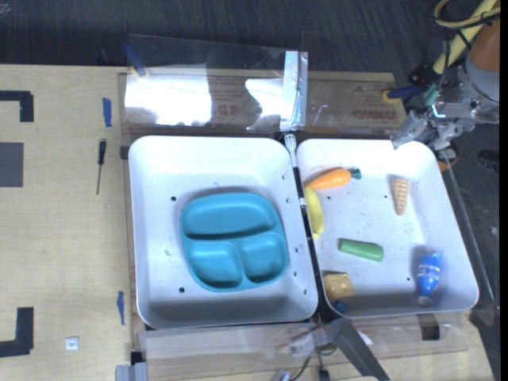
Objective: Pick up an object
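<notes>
The right bin (456, 213) holds several small items. An orange carrot (329, 179) lies at its back left, with a yellow banana (313, 211) along the left wall. A green cylinder (361, 249) rests in the middle and a tan cone (401, 194) towards the back right. A blue bottle (428, 274) stands at the front right, and a brown block (336, 284) at the front left. My gripper (427, 129) hangs over the bin's back right corner, above and right of the cone, with nothing seen in it.
The left bin (151, 213) holds a blue divided tray (234, 239). A clear plastic sheet (214, 94) stands behind the bins. Yellow cable loops (464, 6) hang by the arm at the top right. A wooden bench (55, 236) extends to the left.
</notes>
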